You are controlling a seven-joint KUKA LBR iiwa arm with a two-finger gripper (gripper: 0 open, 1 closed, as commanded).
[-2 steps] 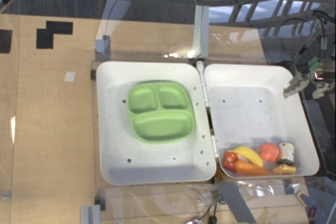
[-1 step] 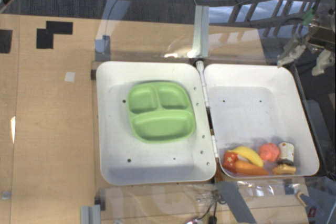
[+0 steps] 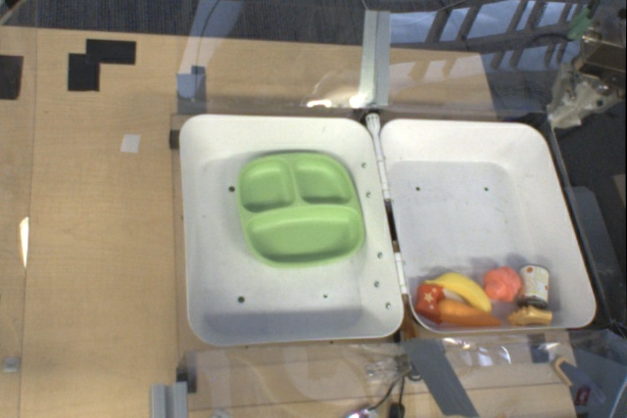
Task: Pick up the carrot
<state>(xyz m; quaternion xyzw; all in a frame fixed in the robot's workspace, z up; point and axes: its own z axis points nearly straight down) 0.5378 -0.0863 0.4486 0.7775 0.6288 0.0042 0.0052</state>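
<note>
The carrot is an orange stick lying flat along the front wall of the right bin. It sits just below a yellow banana and touches a red fruit at its left end. My gripper is a blurred pale shape at the far right, beyond the right bin's back right corner. It is far from the carrot, with nothing visibly held.
A pink-red round fruit, a small jar and a brownish item crowd the carrot's right side. The left bin holds a green divided plate. A metal post stands behind the bins.
</note>
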